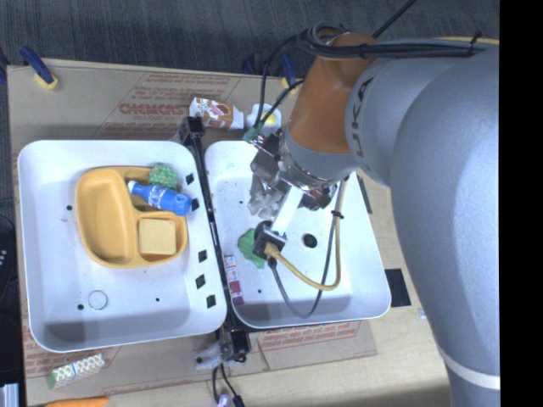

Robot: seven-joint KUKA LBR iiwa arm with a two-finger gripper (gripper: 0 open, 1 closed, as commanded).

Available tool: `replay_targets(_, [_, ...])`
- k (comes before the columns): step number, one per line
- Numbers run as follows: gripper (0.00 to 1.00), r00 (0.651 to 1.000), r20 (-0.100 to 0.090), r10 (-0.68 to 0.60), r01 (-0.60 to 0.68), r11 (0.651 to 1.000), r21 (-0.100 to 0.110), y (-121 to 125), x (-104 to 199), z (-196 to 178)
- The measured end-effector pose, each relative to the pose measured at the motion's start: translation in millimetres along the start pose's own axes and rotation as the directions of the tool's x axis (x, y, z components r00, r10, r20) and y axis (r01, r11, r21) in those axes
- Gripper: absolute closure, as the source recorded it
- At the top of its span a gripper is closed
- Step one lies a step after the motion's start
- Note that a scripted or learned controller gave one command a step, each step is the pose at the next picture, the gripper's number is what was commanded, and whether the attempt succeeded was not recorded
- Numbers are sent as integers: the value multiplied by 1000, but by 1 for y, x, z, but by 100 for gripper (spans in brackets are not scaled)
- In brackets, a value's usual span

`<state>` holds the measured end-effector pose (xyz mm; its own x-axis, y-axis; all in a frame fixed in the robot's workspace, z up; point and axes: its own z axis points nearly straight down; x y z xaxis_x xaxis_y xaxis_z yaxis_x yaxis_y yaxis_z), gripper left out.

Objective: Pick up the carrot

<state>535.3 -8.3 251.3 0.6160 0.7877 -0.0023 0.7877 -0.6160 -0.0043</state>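
Claw [261, 200] low over the right bin [373, 299], in its far-left part, slung under the grey arm [416, 108] and the orange band [327, 91]. Open or closed: cannot tell, blurred and masked by the wrist. Nothing seen clamped in it.

Nearest, at the bottom edge toward the left corner: an orange sliver, seemingly the carrot [81, 401], cut off by the frame. Lies on the tabletop [127, 91] outside both bins, well apart from the claw and across the left bin [34, 329] from it. Just beyond it, a small patterned packet [76, 369], also on the tabletop.

Farther in, right bin: a green lump [249, 246] on the near side of the claw, partly hidden by a black fitting; a yellow cable [310, 280] looping over the bin floor.

Left bin: a yellow dish [102, 227] holding a tan block [159, 236]; a blue bottle [159, 197] tilted across the dish's right rim; a green leafy piece [164, 175] just behind the bottle.

Farthest: a brown-and-white packet [212, 111] beyond the seam between the bins, and a blue clip [38, 66] at the far-left corner.
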Motion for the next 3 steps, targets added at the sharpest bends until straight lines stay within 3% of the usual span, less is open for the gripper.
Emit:
replay_targets(1, [100,897,0,-442,442,897,1,-10,-84,1])
replay_targets(2, [100,933,0,-359,359,933,-2,29,-133,-41])
replay_targets(3, [100,934,0,-358,358,934,-3,68,-184,-66])
